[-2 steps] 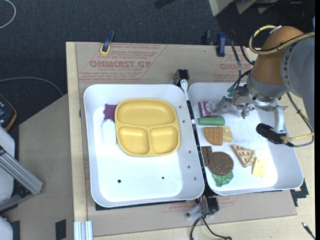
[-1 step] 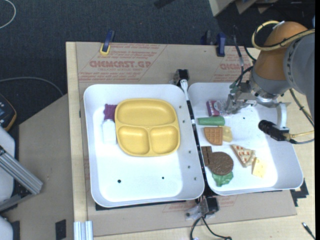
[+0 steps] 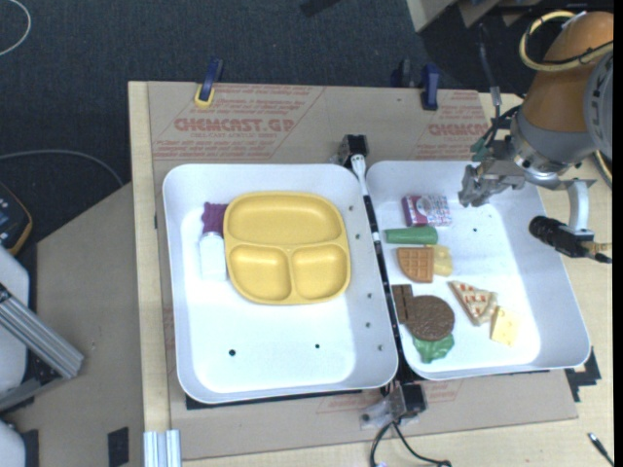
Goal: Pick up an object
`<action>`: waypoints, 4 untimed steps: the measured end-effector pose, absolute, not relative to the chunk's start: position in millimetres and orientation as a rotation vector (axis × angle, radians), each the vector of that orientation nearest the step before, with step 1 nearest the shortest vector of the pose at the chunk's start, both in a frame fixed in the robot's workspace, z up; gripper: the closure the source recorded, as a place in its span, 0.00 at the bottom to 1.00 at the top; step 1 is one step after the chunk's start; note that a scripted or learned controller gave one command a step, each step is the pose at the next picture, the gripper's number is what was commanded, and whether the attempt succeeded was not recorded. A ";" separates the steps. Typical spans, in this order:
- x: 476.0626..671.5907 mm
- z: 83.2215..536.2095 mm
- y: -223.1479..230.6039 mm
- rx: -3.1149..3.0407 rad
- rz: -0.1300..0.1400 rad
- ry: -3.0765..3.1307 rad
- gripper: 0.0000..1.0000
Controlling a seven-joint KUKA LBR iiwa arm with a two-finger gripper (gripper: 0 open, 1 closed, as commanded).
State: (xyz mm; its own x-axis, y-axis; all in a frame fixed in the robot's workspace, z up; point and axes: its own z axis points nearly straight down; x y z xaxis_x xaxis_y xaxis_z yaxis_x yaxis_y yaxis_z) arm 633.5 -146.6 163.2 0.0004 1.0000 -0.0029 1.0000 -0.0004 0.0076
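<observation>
Cookie (image 3: 429, 316) at right bin (image 3: 545, 290) front edge | pink packet (image 3: 427, 209) at rear, beside claw (image 3: 474, 192) | light, crinkly, slippery; pinch across short sides | claw state unreadable, nothing visibly held

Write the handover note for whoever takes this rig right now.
Claw: over the back of the right bin, nothing seen between its fingers; open or shut unclear.
Right bin holds the toy food: pink packet, green stick, waffle, pizza slice, cheese wedge, burger.
Left bin: yellow divided plate.
Done: nothing picked.
Left: grasp one item; the pink packet lies nearest.
</observation>
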 end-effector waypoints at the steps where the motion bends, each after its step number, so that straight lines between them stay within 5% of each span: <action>1: 639.7 213.4 -138.0 2.214 0.007 2.218 1.00; 2: 640.6 226.1 -137.9 2.217 0.004 2.219 1.00; 4: 605.8 214.2 -68.8 2.223 -0.004 2.226 1.00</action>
State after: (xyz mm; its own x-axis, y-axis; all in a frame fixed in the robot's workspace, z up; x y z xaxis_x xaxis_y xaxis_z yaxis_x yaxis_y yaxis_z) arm 605.8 -68.8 214.2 -0.0015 1.0000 0.0012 1.0000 0.0015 -0.0045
